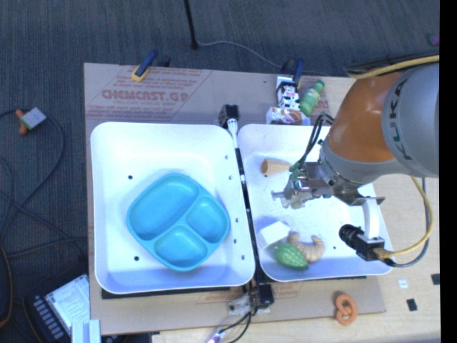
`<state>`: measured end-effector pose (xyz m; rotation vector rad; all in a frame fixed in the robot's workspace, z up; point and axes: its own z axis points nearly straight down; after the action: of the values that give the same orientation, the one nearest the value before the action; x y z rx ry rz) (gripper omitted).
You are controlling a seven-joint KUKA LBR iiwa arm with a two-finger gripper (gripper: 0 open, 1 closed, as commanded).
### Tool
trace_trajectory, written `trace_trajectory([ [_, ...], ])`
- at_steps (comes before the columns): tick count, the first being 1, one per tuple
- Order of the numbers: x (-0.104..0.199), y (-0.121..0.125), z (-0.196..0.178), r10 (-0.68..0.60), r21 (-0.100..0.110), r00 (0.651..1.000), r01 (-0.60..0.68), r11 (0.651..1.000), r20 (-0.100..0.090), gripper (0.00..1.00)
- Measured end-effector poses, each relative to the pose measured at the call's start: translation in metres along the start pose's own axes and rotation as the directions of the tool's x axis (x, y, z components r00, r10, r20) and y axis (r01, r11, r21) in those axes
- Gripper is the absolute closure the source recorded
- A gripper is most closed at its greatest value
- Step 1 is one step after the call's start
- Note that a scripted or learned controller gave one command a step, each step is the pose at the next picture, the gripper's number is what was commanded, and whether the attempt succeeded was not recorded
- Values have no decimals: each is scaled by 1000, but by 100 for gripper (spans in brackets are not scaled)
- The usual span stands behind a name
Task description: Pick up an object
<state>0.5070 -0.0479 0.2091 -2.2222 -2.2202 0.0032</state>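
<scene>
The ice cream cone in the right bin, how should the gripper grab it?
Probably from straight above, pinching across the middle of the cone. It lies flat on its side, wide end left, with bare bin floor around it, so the fingers could drop down either side.

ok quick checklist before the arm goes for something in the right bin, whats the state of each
1. Gripper over the right bin: ok, it sits above bare floor mid-bin.
2. Something held between the fingers: cannot tell.
3. Targets in the bin: ok, a cone-shaped piece, a green toy, a tan curled toy and a small white block.
4. Green and tan toys apart: not ok, they touch.
5. Cone free of neighbours: ok, it lies alone.
6. Blue divided plate out of the way: ok, it lies in the left bin.
</scene>
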Motion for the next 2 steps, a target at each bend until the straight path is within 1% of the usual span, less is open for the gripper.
trace_trajectory([
  [1,-14,-23,-7,0,-2,1000,0,1000,0,100],
  [2,-11,23,25,0,1,1000,0,1000,0,100],
])
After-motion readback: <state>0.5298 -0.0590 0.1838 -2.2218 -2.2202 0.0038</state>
